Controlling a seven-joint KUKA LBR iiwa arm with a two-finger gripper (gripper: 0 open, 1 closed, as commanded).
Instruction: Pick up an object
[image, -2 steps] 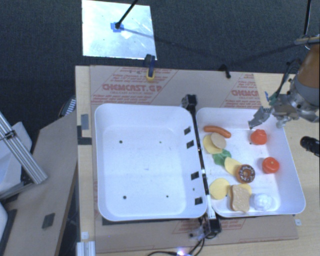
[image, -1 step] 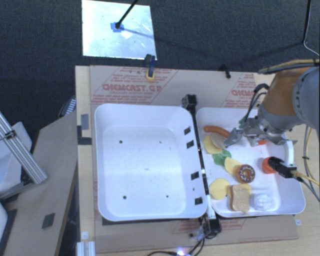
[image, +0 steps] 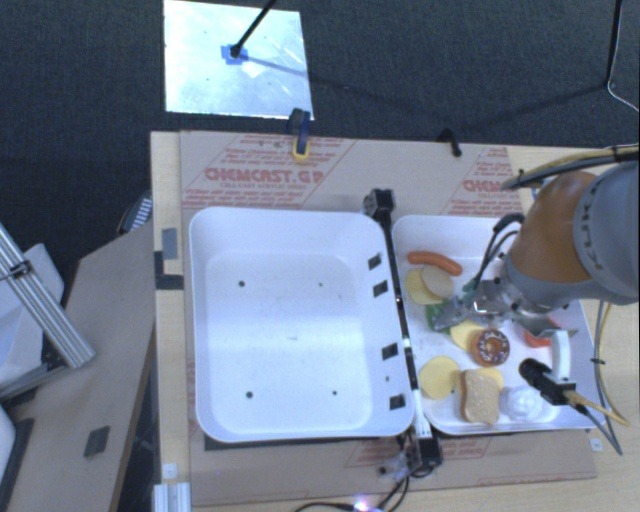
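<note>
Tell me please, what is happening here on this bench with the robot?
A grey and orange robot arm reaches from the right into the right bin, which holds toy food. Its gripper is down among the pieces, close to a green item and a yellow slice. A sausage, a donut and a slice of bread lie nearby. I cannot tell whether anything is grasped yet. The left bin stands beside it.

Arm (image: 575, 245) reaching in, pincer (image: 468, 300) low — wrist bent
</note>
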